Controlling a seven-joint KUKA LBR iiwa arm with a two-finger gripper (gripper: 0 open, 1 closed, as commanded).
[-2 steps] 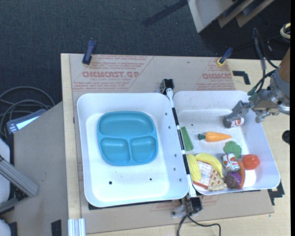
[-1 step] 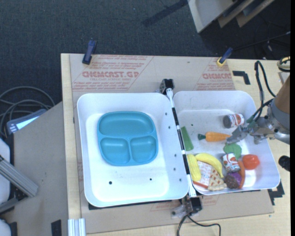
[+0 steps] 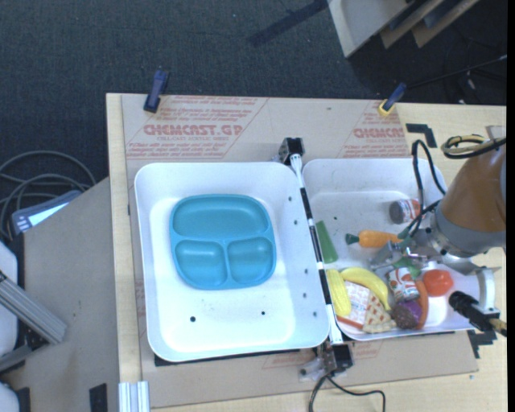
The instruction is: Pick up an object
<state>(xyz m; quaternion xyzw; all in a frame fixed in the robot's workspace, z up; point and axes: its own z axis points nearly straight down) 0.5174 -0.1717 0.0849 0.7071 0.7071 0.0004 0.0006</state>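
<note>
Pincer (image 3: 400, 256): spread cannot be told, low among toy food
Nearest, nine o'clock: small orange plastic carrot (image 3: 375, 238)

Dark blue-grey carpet (image 3: 161, 40) across the far side and down the left. Pale wooden bench (image 3: 129, 265) under a cardboard sheet (image 3: 241, 121) printed with red lettering, held at the far edge by a blue clamp (image 3: 155, 90) on the left and a blue-and-yellow clamp (image 3: 393, 98) on the right. Loops of grey cable (image 3: 32, 177) on the floor at left, near a slanting metal rail (image 3: 32, 310). Beige furniture (image 3: 402, 20) at the far right corner. Even, soft light, no hard shadows.
</note>
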